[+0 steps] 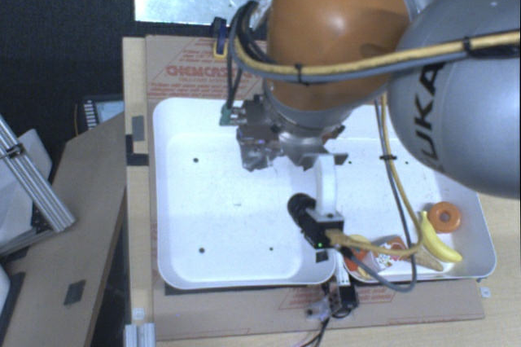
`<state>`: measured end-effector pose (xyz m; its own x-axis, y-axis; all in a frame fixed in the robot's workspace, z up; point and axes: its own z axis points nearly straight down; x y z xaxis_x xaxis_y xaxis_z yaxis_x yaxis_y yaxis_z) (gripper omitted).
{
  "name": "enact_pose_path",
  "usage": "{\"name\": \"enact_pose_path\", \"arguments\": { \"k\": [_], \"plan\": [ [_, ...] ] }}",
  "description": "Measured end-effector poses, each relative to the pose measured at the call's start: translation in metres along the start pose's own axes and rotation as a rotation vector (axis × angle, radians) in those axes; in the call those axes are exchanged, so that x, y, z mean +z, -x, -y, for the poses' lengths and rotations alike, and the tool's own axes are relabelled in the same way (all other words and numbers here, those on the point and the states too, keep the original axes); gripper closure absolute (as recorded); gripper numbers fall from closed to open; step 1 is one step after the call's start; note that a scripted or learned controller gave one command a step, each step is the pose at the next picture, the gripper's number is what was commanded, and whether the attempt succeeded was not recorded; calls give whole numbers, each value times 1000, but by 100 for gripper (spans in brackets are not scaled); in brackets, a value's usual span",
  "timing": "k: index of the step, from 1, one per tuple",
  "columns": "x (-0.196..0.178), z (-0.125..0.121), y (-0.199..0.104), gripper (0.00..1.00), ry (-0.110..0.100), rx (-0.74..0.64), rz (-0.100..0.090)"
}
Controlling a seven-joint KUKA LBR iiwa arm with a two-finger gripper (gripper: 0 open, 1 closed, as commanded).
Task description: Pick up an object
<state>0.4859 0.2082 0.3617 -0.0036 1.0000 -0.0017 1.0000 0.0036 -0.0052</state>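
Reaching in from the 3 o'clock side of the view, the grey arm point(456, 101) extends over the two white bins, its orange band point(338, 19) occupying the upper centre of the frame. Below the band, the wrist hardware and gripper point(264, 143) hang over the left bin point(187, 199), toward that bin's 12 o'clock to 1 o'clock region. The gripper is seen from above and is largely masked by the wrist; whether it is spread or pressed together cannot be determined, and no object is visible at it.

The left bin shows a bare white floor with a few small dark dots. A black fitting with a small green light point(313, 230) sits near the divider between the bins, at roughly 5 o'clock from the gripper, attached to a white bracket.

The candidate objects lie in the right bin point(487, 256), well apart from the gripper:
- A yellow banana point(435, 243) lies at the bin's 5 o'clock corner, curving along the rim.
- An orange ring-shaped object point(444, 217) rests just beside the banana, at its 1 o'clock.
- A white-and-red item point(383, 256) (identity unclear, partly covered by cables) lies at the bin's 7 o'clock edge.

A yellow cable point(391, 59) runs across the arm body and loops down over the right bin. Both bins rest on a brown cardboard sheet point(183, 72) bearing red print, visible at 12 o'clock of the left bin.
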Motion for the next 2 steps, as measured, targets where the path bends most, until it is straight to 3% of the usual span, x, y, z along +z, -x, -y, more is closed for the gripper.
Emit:
{"name": "enact_pose_path", "arguments": {
  "k": [1, 2],
  "plan": [
    [-4, -1, 1, 0, 6, 2, -2],
    [112, -56, 45, 0, -4, 9, 4]
  ]
}}
